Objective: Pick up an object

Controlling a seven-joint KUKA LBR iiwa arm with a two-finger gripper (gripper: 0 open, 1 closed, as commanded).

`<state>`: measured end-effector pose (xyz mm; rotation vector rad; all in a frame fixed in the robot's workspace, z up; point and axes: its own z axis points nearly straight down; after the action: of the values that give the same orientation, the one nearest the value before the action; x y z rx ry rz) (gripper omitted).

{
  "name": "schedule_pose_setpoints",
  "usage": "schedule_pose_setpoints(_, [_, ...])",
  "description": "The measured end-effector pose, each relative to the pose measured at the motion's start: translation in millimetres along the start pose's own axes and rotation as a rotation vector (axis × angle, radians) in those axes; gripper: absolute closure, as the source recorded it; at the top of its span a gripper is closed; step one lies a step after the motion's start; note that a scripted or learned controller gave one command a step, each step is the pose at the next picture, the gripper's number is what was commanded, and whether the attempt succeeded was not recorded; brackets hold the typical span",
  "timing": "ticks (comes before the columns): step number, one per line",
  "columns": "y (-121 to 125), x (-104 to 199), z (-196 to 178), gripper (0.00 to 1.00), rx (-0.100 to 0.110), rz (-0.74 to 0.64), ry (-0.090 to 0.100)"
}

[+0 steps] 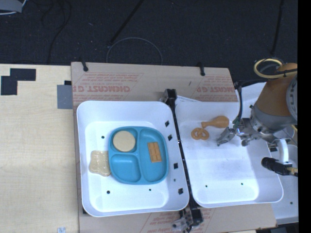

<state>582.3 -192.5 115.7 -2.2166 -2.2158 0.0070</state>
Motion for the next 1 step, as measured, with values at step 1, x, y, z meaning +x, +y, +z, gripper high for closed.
schedule_pose_setpoints(1, [-0.2, 1.3, 29.9, 0.00, -0.003, 0.000, 0.000])
